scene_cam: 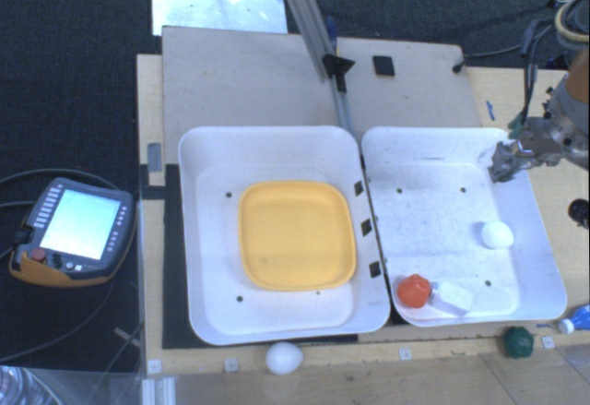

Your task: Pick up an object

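A white egg-shaped object (496,234) lies in the right bin (530,209), long axis roughly left-right; an orange ball (414,291) touches a white block (451,298) nearby; the hand (505,160) hovers above, its grip indiscernible.

A small white egg-shaped object (496,234) is seen near the right bin's (544,237) right wall. An orange ball (414,291) and a white block (452,298) are found touching at its near edge.
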`<move>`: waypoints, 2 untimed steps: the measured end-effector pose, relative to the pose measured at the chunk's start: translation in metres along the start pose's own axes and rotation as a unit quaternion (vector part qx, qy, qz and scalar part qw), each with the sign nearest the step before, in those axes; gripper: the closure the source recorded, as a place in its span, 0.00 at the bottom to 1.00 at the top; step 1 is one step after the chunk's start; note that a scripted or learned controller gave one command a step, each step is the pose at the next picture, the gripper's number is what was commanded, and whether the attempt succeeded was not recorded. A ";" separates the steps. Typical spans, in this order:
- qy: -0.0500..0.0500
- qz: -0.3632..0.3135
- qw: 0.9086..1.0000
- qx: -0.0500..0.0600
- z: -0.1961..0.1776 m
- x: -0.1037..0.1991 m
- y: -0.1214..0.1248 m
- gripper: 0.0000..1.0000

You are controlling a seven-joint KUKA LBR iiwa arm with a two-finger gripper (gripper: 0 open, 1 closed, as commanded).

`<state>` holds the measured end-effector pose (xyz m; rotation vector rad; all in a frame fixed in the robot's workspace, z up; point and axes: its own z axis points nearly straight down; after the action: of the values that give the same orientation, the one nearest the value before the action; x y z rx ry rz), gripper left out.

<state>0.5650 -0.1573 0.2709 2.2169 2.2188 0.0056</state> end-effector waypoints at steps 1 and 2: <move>0.001 -0.002 1.000 0.003 0.010 0.049 0.008 1.00; 0.001 -0.002 1.000 0.003 0.021 0.096 0.017 1.00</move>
<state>0.5818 -0.0612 0.2502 2.2166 2.2268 0.0015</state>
